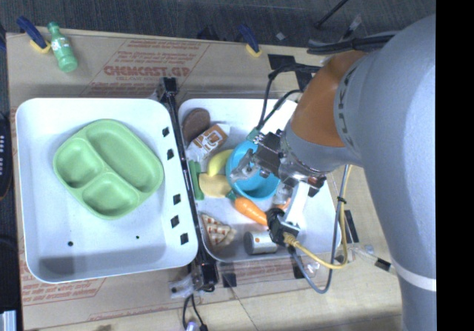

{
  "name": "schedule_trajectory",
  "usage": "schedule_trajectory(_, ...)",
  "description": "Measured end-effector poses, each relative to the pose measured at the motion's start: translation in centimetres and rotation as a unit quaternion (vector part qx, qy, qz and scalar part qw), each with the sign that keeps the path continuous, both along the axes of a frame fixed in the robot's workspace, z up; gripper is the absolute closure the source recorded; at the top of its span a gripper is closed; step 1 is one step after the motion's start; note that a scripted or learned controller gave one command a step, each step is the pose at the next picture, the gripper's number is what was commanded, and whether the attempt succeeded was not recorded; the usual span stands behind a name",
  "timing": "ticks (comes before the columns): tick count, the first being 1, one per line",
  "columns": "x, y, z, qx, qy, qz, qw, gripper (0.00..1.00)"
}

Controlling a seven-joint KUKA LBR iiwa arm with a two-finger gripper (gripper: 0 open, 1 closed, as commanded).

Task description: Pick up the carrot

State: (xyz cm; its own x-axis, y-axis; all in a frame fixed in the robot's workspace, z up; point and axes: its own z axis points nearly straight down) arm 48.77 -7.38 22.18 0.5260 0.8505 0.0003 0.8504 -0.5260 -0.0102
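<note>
Carrot (251, 210) lies free in the right bin (326, 207), toward the tabletop's near edge, just below the blue bowl (248, 174). Beside it a metal cup (261, 242) and a waffle piece (216, 229) crowd the near side. The hand (261, 161) hovers over the bowl; whether it is released or clenched I cannot tell. Approach is the step in hand: it must shift nearward and descend. Bananas (215, 176) hem the left; the green plate (109, 166) sits in the left bin (44, 233).
</note>
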Motion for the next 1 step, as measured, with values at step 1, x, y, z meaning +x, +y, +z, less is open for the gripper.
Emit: schedule_trajectory(1, -1.44, -2.37, -8.46, -0.0005, 0.004, 0.046, 0.9989, 0.00)
